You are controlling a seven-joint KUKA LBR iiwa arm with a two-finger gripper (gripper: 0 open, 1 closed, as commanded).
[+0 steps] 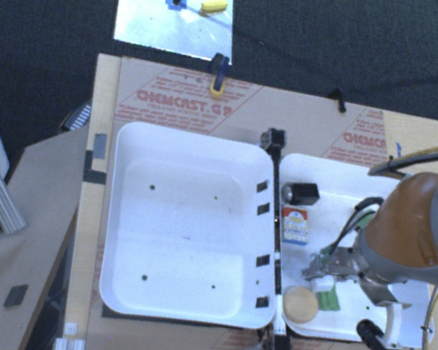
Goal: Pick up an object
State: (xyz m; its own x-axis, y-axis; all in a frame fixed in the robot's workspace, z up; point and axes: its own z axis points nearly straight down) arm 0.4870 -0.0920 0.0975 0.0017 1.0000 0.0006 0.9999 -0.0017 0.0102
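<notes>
Arm: grey KUKA arm with an orange band (409, 221) reaches in from the right and is bent low over the right-hand shallow white bin (343, 175).
Gripper: the two-finger gripper (321, 269) is down among the objects at the near part of the right bin; its metal tip sits just above a small white block and a green piece. Cannot tell how the hand stands, since the wrist hides it from above, and nothing is visibly pinched.
Green object: a small flat green piece with a white block on it (327, 295) lies on the bin floor just beside the gripper tip, toward the near edge.
Round object: a tan, round, ball-like item (301, 304) rests in the near left corner of the right bin, just beside the green piece.
Box: a small red, white and blue carton (295, 224) lies against the divider side of the right bin, left of the gripper.
Dark object: a black cylinder-like item with a silver end (301, 194) lies farther back, near the carton.
Left bin: the left-hand shallow white bin (187, 223) sits beside the right one, the two meeting at a black clipped seam.
Bench: a board with red printed lettering (186, 99) lies under both bins.
</notes>
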